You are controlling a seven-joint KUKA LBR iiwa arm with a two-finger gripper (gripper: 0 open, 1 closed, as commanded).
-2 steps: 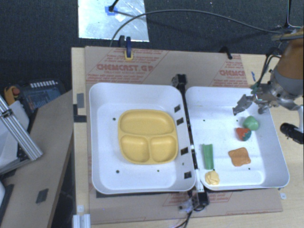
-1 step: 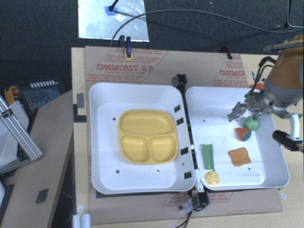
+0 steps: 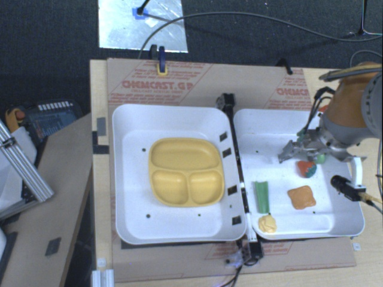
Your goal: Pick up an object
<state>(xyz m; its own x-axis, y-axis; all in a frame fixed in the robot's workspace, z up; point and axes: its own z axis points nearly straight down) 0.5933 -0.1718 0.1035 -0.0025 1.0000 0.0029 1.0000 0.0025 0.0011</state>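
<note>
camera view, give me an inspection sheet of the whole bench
surface: cardboard-covered bench bearing left bin and right bin, side by side.
job's things: in the right bin, green strip, orange piece, yellow lump, red-orange item under the wrist.
clutter: yellow divided tray in the left bin.
grippers: gripper low over the right bin; finger state cannot be told.
cables: black cable across the dark floor; wires at the bins' front edge.
surroundings: foil sheet on floor, aluminium rail at left.
</note>
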